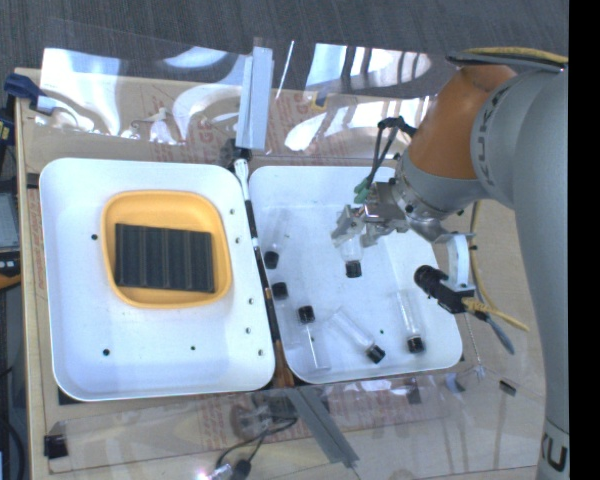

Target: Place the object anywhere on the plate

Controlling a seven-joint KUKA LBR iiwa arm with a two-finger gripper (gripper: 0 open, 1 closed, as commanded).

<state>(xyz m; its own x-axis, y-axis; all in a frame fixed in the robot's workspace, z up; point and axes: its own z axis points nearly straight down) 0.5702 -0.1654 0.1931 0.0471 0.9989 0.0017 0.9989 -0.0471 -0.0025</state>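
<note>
Hovering over the right bin (pixel 435 353), gripper (pixel 358 226) sits at about 12 o'clock of bin centre, just above one clear vial (pixel 352 260) with a black cap. Cannot tell its state; clear plastic and glare blur it. Nothing confirmed as held. Plate (pixel 120 228), yellow with a dark ribbed insert, is in the left bin (pixel 70 348) at 9 o'clock from the gripper, carrying no vial. My read: task at pick stage, transfer and placement all left. More vials lie at 5 to 7 o'clock in the right bin, bodies nearly invisible against white, caps only readable. Arm (pixel 500 138) covers the bin's 2 o'clock corner.
</note>
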